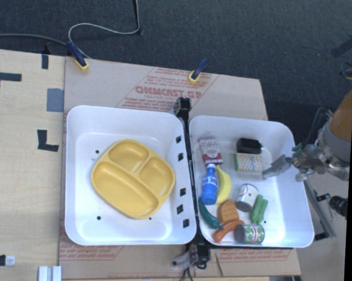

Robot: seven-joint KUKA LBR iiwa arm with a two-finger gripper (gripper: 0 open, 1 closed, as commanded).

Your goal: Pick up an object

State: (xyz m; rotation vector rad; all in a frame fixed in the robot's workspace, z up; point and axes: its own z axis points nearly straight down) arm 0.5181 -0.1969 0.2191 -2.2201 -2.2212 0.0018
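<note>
Two shallow white bins are seen side by side on a cardboard-covered bench. The left bin (79, 161) is occupied by a yellow divided plate (133, 177), lying flat near its middle. The right bin (283, 137) is crowded with small objects: a blue bottle (210, 185) is laid along a yellow banana (224, 185) near the centre; at 12 o'clock of these a red-and-white packet (210, 150) is found, and toward 2 o'clock a black box (249, 145) is set just above a pale speckled block (248, 163). At 4 o'clock of the bottle a silver can (245, 197) is placed beside a green vegetable (258, 209); at 6 o'clock an orange piece (228, 212), a carrot (224, 232) and a green-labelled tin (250, 233) are gathered.

The gripper (277, 167) is positioned at 3 o'clock of the right bin, above its inner edge, reached in from the right. Nothing is seen held between its fingers; how far they are parted cannot be told.
</note>
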